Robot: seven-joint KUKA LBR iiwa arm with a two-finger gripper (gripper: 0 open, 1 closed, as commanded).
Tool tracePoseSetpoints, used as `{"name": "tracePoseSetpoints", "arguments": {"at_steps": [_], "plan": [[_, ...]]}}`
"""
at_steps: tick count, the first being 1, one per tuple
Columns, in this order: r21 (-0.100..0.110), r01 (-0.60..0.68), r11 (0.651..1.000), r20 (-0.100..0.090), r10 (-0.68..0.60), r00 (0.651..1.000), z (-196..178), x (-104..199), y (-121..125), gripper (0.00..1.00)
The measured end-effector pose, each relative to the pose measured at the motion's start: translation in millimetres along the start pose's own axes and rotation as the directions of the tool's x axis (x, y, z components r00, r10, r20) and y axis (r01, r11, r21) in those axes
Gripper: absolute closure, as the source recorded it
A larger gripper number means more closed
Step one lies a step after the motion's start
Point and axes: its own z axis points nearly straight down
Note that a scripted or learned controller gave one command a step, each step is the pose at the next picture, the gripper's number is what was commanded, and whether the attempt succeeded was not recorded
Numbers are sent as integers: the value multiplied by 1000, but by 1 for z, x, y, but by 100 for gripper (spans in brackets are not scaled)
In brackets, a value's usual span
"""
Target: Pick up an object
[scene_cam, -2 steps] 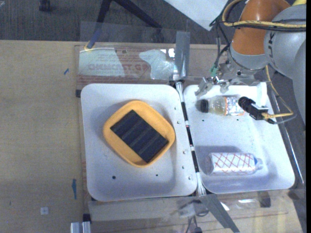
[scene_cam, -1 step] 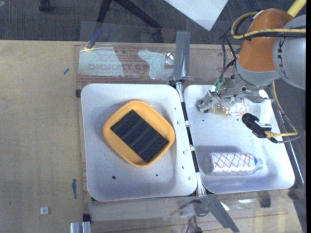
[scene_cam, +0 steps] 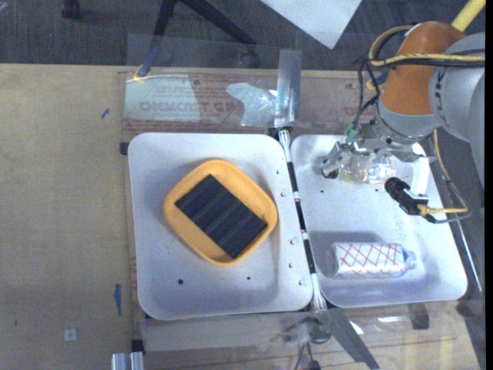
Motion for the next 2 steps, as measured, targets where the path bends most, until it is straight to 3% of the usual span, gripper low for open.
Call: {"name": "tracePoseSetpoints", "arguments": {"at_steps": [1,2], "plan": [[2,157,988,-1,-157,988,55,1,24,0],[7,247,969,-6,-247,969,32,-39,-53,0]]}}
